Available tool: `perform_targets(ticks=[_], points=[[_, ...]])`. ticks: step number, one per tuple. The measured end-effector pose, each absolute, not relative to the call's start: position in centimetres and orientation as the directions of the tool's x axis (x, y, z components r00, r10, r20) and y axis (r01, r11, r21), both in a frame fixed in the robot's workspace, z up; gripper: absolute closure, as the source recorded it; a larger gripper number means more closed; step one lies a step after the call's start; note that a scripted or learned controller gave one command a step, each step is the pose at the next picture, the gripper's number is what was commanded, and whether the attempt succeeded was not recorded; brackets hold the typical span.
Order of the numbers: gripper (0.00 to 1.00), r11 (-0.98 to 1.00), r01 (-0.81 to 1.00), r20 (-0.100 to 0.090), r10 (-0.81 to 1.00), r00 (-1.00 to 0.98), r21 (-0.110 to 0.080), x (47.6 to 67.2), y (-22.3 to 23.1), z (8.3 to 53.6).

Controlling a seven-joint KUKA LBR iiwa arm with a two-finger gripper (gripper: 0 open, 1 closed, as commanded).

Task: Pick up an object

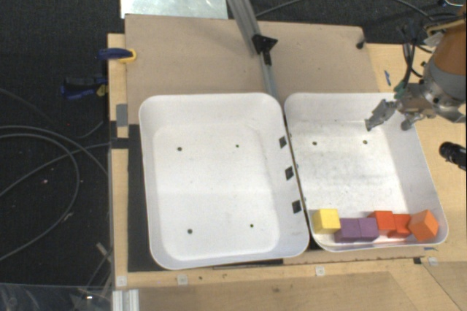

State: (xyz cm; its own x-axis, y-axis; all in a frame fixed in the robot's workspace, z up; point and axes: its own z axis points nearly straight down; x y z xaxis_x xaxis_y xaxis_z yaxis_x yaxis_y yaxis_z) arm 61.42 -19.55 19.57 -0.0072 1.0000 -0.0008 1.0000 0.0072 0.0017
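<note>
Blocks crowded at the near edge of the right bin, hand spread above its far side.

Hand [392,115] hangs over the right bin [350,156] near its far right corner, fingers spread and holding nothing, well apart from the blocks. Yellow block [326,220], purple block [357,229], red block [392,223] and orange block [424,225] lie in a row against the near wall, likely slid there down the slant. Left bin [215,178] sits beside it on the counter [190,54].

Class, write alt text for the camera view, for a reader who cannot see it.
The gripper hangs open over the right bin, far from a row of blocks at its near edge: yellow block, purple block, two orange blocks.
</note>
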Motion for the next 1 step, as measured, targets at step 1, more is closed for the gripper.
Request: perform_targets(ticks=[1], points=[[0.00, 0.008, 1.000, 0.001, 1.000, -0.008, -0.001, 59.99, -16.96, 18.07]])
